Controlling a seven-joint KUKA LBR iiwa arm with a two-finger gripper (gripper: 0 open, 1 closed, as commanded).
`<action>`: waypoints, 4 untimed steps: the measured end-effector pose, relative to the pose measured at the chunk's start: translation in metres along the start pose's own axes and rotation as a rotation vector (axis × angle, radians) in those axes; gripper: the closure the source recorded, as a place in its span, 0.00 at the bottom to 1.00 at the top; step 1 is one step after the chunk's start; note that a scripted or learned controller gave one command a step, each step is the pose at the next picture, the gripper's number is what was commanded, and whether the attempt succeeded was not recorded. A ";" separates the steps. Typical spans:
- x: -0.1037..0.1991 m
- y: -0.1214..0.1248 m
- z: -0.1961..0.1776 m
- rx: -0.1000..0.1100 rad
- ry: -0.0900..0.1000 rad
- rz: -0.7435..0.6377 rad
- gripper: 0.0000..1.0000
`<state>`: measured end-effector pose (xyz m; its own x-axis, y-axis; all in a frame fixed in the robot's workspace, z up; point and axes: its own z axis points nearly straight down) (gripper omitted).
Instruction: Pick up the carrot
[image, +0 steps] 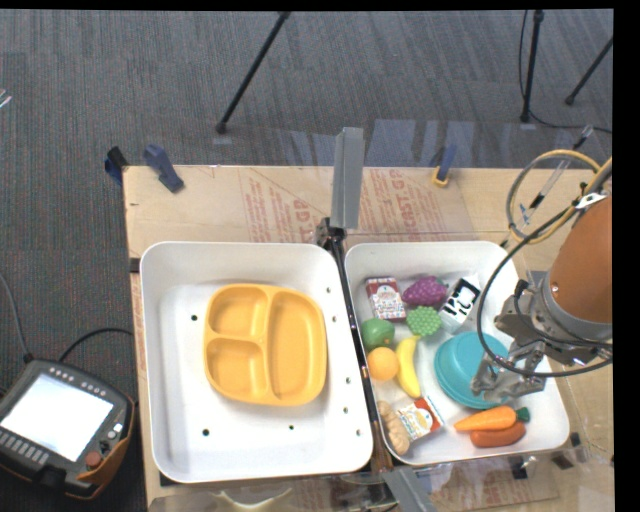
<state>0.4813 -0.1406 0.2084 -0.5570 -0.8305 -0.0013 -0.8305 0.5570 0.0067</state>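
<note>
The carrot (487, 419), orange with a green stub at its right end, lies near the front right corner of the right bin (556, 420). Just in front of it and touching it lies a darker orange sausage-like piece (499, 436). My gripper (508, 374) hangs over the right side of a teal bowl (462, 368), a little behind the carrot. It looks open, with nothing between its fingers. The arm's orange band (590, 262) rises at the right.
The right bin also holds a banana (408, 366), an orange (382, 363), a green fruit (377, 332), a red box (385, 298), purple grapes (425, 292), a black-and-white card (461, 299) and a snack packet (412, 421). A yellow divided plate (265, 343) lies in the left bin (165, 380).
</note>
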 end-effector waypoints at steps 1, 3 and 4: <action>0.047 -0.026 -0.035 0.007 -0.001 -0.029 1.00; 0.061 -0.037 -0.030 0.013 -0.003 0.083 1.00; 0.033 -0.032 0.080 -0.010 0.000 0.036 1.00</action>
